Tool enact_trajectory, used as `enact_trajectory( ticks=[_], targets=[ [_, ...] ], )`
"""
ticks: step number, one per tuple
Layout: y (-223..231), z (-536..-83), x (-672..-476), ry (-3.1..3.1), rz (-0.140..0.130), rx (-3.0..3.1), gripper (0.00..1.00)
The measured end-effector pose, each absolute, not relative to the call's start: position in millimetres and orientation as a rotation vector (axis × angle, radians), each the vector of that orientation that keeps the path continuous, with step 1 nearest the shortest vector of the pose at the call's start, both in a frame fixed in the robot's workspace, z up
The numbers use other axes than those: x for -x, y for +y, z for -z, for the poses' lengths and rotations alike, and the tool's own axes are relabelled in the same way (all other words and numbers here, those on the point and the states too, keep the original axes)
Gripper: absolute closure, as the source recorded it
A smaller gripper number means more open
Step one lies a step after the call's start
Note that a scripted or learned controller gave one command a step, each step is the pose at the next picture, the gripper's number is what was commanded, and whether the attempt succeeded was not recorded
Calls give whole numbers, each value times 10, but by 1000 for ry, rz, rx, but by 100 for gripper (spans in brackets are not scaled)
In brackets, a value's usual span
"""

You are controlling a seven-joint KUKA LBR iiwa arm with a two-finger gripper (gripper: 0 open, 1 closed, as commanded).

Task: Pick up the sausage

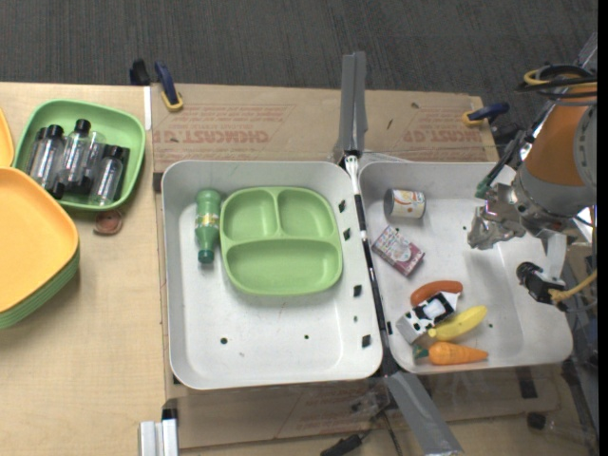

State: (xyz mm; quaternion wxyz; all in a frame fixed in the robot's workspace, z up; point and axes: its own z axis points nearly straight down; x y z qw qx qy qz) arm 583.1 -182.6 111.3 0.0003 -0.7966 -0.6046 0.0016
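Four items (pixel 437 309) crowding sausage (pixel 436 291)

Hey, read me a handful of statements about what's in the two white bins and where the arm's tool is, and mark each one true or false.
1. The sausage lies in the right bin. True.
2. The tool holds the sausage. False: it hovers apart from it, farther back in the bin, with nothing between its fingers.
3. The green divided plate sits in the left bin. True.
4. The green bottle lies on the plate. False: it lies beside the plate, on the bin floor.
5. The carrot lies nearer the bin's front edge than the banana. True.
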Motion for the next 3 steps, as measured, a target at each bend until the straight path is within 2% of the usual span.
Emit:
enact_trajectory(
  ticks=[1,2,3],
  targets=[
    [-1825,-1113,-5831,-1898,-5,2502,0],
    [-2074,-2042,-5094,-2063,-4,2367,0],
    [-1831,-909,-5416,-1915,-3,2489,0]
  ],
)
